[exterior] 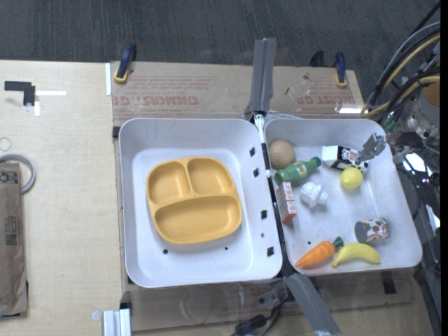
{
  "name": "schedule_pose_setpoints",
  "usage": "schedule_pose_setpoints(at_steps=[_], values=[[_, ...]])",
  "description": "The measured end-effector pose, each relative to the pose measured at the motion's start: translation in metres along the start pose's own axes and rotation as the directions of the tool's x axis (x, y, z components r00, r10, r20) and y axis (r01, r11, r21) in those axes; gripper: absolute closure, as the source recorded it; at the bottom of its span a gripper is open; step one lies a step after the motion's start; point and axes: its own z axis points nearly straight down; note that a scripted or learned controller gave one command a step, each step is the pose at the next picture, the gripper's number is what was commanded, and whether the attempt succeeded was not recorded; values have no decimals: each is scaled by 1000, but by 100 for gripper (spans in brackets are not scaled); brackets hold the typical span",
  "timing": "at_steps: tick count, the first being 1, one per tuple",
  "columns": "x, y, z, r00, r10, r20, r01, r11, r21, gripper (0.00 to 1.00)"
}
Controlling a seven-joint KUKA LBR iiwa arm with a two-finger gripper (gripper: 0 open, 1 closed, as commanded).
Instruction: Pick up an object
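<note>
Yellow tray (194, 201) in L bin (133, 208)

Even, bright overhead light fills the scene, and both white bins (133, 208) come out nearly washed out, with only faint, soft shadows under the yellow plate (194, 199) and along the rims. The dark floor (210, 12) beyond the bins stays dim and grainy. Focus is fair at the plate but softens toward the cables (409, 54) right of the bins.

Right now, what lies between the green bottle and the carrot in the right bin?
In the camera view, between the green bottle and the carrot lie a red-and-white packet and a crumpled white object.
</note>
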Motion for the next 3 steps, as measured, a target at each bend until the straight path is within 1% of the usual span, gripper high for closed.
schedule_pose_setpoints(at_steps=[1, 2, 3], values=[[27, 37, 93, 999, 32, 2, -32, 999, -2, 0], [-10, 19, 28, 997, -72, 2, 72, 997, -3, 0], [21, 16, 102, 959, -284, 5, 284, 959, -6, 0]])
